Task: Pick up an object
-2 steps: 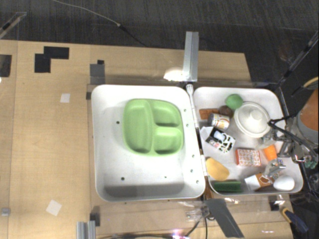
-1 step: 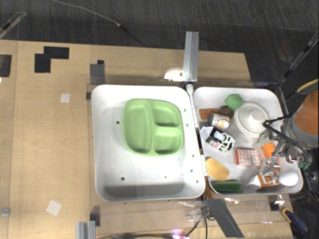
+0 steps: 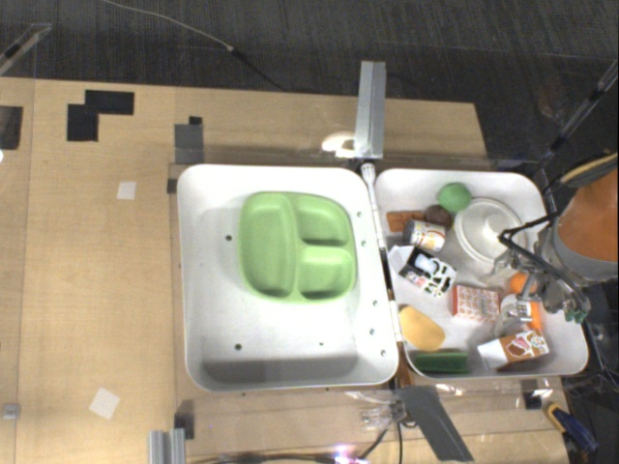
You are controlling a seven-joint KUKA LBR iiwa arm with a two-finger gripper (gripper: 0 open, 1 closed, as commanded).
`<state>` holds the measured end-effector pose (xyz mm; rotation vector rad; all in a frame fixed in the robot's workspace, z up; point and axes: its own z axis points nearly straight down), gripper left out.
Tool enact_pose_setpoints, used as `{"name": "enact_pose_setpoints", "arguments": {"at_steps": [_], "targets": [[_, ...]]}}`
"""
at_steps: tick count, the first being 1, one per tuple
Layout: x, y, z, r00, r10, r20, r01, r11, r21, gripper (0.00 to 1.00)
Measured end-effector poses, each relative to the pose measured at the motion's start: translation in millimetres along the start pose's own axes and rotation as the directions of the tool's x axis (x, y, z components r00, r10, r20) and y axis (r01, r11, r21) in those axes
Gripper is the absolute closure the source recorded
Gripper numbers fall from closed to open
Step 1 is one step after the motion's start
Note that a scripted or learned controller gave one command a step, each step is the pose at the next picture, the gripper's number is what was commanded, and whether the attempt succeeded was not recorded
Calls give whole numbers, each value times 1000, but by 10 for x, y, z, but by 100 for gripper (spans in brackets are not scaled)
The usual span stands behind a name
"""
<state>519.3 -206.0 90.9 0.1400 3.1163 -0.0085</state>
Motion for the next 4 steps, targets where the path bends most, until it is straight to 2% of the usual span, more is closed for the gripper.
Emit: {"name": "enact_pose_setpoints", "arguments": {"at_steps": [1, 2, 3, 4], "targets": [[-51, 9, -127, 1000, -5, 12, 5, 1000, 2, 100], [-51, 9, -127, 1000, -6, 12, 6, 1000, 2, 0], [196, 12, -20, 994, 110, 15, -110, 994, -2, 0], [165, 20, -131, 994, 103, 20, -103, 995, -2, 100]]}}
